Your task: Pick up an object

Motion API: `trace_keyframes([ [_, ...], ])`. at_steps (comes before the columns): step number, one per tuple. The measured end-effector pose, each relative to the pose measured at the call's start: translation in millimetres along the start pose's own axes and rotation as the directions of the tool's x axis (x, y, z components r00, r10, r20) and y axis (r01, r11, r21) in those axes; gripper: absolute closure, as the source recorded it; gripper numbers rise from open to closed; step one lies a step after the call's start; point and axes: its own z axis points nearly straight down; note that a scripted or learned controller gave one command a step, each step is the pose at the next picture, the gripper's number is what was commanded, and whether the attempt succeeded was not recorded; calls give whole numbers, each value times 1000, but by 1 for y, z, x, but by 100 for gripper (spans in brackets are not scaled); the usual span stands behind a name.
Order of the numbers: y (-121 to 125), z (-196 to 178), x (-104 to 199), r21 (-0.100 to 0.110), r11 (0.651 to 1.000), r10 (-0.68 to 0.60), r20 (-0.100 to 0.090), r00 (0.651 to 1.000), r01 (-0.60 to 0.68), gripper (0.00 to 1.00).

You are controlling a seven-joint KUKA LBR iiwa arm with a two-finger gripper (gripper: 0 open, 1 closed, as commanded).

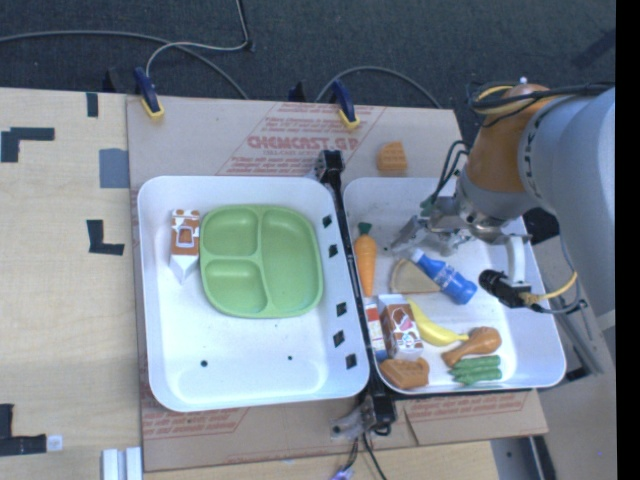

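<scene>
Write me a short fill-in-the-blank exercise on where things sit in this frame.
1. The green divided plate lies in the ____ bin.
2. The carrot lies along the right bin's ____ wall.
3. The hand hovers over the ____ bin, near the blue bottle.

Missing words: left; left; right

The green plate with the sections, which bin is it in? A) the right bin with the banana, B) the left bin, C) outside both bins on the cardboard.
B: the green plate lies in the left bin, next to a small carton, while the banana lies in the right bin.
</scene>
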Motion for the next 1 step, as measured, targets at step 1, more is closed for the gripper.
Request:
trace_keyframes([
  [1,-34,0,3,-4,1000,-1,1,1000,1,0],
])
